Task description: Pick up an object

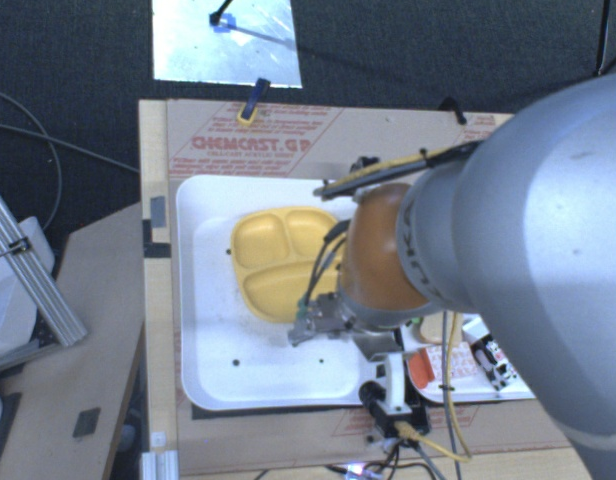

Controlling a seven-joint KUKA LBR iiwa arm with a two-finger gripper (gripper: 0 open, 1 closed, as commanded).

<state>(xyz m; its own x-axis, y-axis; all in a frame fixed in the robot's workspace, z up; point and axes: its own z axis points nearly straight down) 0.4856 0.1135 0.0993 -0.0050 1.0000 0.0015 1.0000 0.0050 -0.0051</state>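
A yellow divided plate [278, 258] lies in the left white bin [213, 368], toward its far right side. My arm's orange band [383, 258] and grey body cover the plate's right edge. The gripper [313, 323] hangs low over the plate's near right rim, seen from above, and its tips are hidden under the wrist hardware. Nothing can be seen held in it.
The right bin [488, 388] is mostly hidden by the arm; an orange-red item [420, 368] and a white and black item [491, 360] show at its near edge. A cardboard sheet [258, 138] lies under the bins. Cables [450, 408] hang from the wrist.
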